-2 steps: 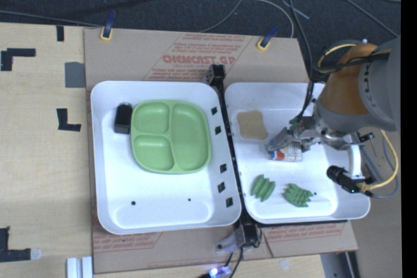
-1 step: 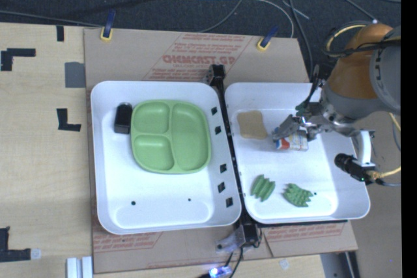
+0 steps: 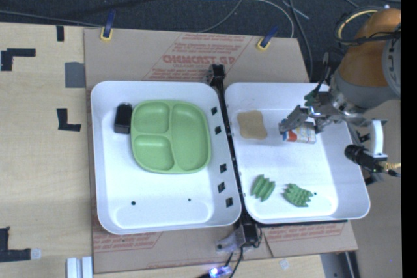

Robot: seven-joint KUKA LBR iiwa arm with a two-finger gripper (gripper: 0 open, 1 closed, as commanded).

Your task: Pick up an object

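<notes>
A small red-and-white object point(image 3: 300, 135) lies in the right bin point(image 3: 339, 205), upper right.

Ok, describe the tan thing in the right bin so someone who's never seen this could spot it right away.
Start at the right bin, the one the arm reaches into. In its upper left part, close to the divider between the two bins, lies a flat tan sponge. It is the one beige, roughly square piece there; the two green items lie lower down, and the small red and white item sits under the gripper.
</notes>
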